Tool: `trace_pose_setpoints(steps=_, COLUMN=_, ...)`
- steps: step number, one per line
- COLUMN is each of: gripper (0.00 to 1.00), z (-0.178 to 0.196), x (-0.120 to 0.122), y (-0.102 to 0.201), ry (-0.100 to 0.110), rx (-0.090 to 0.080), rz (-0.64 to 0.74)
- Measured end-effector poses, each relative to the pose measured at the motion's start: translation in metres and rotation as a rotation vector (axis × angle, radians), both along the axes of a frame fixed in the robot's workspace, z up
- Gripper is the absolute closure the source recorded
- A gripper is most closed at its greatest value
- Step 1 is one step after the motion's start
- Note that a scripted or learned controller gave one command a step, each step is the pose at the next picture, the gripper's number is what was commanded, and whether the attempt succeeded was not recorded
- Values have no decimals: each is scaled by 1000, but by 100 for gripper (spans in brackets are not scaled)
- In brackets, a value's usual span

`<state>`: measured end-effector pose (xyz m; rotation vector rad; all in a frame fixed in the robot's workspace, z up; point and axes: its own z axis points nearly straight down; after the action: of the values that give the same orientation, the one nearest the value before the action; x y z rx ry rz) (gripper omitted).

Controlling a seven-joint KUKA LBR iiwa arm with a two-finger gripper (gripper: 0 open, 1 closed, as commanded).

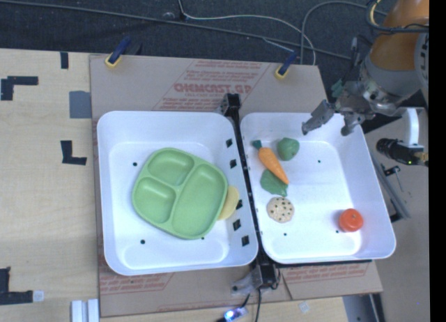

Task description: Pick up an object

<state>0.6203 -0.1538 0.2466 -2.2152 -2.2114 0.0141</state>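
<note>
Step in hand: the approach. The gripper (329,120) hangs over the far rim of the right bin (369,174), and nothing is taken yet.
Fingers: spread apart and released, with nothing between them; one finger (315,120) points to the left, the other (348,125) is nearer to the arm.
Things to pick: in the right bin lie an orange carrot (272,164), a green round piece (288,148) just beside it, a dark green piece (274,183) touching the carrot tip, a speckled cookie (280,209) and an orange-red ball (350,220) near the front right corner.
Left bin (111,174): it holds a green divided plate (180,192).
Next move: I judge the gripper must choose one thing, come over it and go down. The ball stands well apart from the others, so it looks easiest; the carrot group is crowded.
</note>
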Motion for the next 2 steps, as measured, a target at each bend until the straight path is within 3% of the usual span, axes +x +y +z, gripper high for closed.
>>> trace_pose_setpoints(steps=1, gripper=0, z=8, x=2, y=0, ry=-13, rx=-2, rz=3)
trace_pose_setpoints(steps=2, gripper=0, z=-40, x=-4, y=-6, ry=-9, rx=-3, rz=3)
